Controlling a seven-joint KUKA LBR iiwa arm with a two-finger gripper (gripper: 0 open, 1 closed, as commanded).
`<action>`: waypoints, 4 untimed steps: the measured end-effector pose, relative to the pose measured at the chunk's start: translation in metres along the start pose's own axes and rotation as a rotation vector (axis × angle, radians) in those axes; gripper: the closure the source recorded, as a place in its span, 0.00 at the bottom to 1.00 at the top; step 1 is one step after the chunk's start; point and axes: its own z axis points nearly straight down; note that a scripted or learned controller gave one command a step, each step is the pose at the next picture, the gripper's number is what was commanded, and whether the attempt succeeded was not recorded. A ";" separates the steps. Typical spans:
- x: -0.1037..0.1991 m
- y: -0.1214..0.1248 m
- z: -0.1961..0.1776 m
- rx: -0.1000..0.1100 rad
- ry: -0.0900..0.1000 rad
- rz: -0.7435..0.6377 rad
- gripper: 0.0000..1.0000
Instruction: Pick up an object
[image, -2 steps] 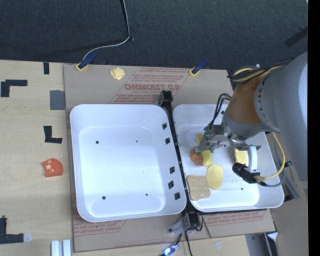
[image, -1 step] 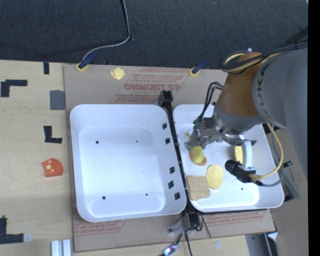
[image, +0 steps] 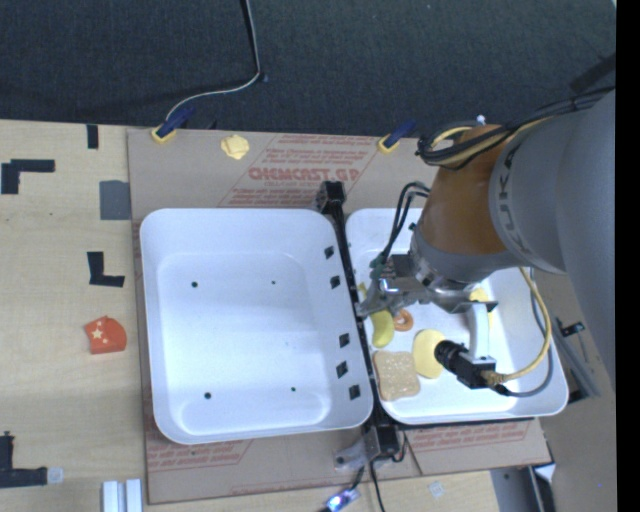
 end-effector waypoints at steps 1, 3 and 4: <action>0.014 -0.012 -0.024 -0.003 0.001 0.000 1.00; 0.159 -0.002 -0.018 0.000 -0.001 -0.002 1.00; 0.173 -0.049 -0.073 -0.003 0.001 -0.002 1.00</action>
